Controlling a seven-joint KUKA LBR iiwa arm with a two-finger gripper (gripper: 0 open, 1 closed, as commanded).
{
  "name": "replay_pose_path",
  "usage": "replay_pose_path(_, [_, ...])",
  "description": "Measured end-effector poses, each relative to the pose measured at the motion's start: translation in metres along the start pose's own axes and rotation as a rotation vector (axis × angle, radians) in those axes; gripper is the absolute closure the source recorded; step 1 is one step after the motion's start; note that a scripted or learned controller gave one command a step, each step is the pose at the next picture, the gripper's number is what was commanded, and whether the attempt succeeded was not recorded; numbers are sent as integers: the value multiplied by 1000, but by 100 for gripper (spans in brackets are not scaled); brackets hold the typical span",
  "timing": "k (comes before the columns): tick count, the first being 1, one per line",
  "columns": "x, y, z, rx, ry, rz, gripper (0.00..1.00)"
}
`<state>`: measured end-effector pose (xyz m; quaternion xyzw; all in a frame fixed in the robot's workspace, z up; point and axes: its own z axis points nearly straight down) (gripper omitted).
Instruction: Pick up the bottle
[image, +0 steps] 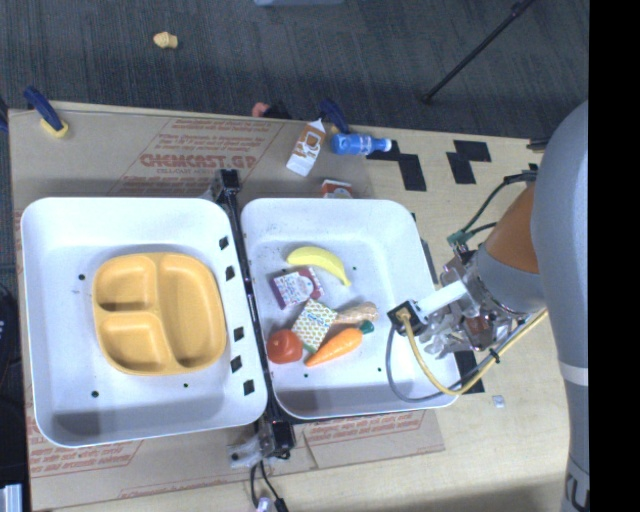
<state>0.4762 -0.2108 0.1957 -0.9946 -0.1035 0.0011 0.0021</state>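
In the right bin lies a small beige bottle-like item with a green cap, on its side among other objects near the bin's middle. A blue bottle lies on the bench behind the right bin, outside it. My gripper hangs over the right bin's right rim, to the right of the beige item and apart from it, with cables looped around it. Nothing shows held in it.
The right bin also holds a banana, a red packet, a patterned box, a carrot and a tomato. A yellow divided plate sits in the left bin. A small carton lies beside the blue bottle.
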Motion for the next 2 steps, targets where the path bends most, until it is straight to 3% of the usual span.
replay_pose_path(1, [7,-37,17,2,-3,-1,100])
replay_pose_path(2, [0,0,17,0,0,2,100])
